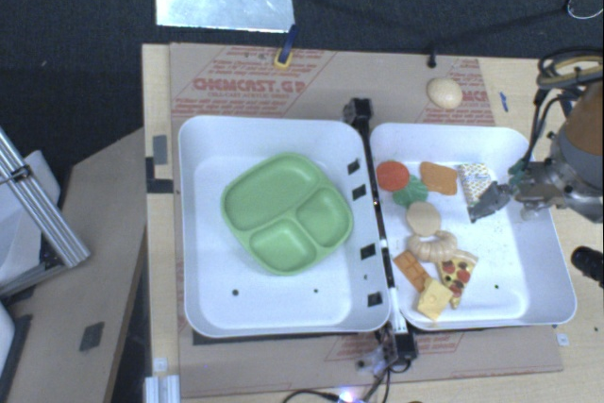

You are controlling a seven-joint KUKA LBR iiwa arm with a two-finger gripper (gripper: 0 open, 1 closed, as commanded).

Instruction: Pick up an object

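The right bin [543, 297] holds several toy foods: a red tomato [393, 175], a green leafy piece [411, 193], an orange slab [439, 177], a speckled wedge [475, 176], a beige round [424, 219], a tan ring-shaped pastry [436, 246], a pizza slice [456, 272], an orange cracker [411, 269] and a yellow cheese piece [434, 300]. My gripper [484, 201] hangs low over this bin's right half, just below the speckled wedge and right of the beige round. I see nothing held in it.
The left bin [203, 297] carries a green divided plate [286, 212]. A beige egg [444, 92] lies on the cardboard behind the right bin. A black divider [373, 212] runs between the bins. The arm [576, 175] enters from the right.
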